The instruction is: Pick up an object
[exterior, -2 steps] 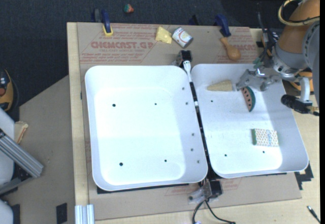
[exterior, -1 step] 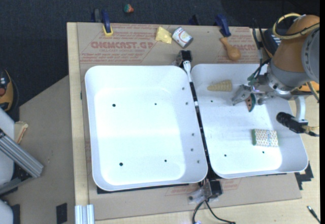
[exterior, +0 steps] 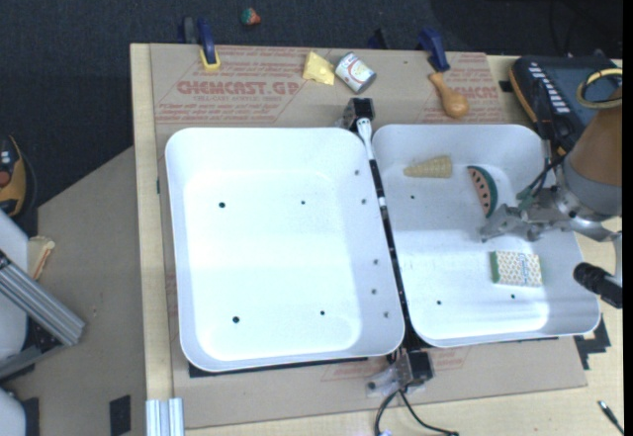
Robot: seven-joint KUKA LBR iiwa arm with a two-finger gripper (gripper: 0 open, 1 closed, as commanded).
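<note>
Flat patterned square pad [exterior: 516, 268], green edge, lies in right bin [exterior: 445, 305] near right wall. Gripper [exterior: 509, 222] just above pad, apart; open or closed: cannot tell, tips blurred. Nearby: watermelon slice [exterior: 483, 187], ridged tan cone [exterior: 429, 168]. Arm cut off at right. Left bin [exterior: 277, 246] smooth white plastic.

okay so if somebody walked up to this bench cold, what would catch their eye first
Most likely the two white bins side by side, with the grey arm reaching over the right one, its gripper low above the bin floor. Around it in that bin lie a watermelon slice, a tan cone and a patterned green-edged pad. Behind the bins, a yellow wedge and a small box sit on the board.
</note>
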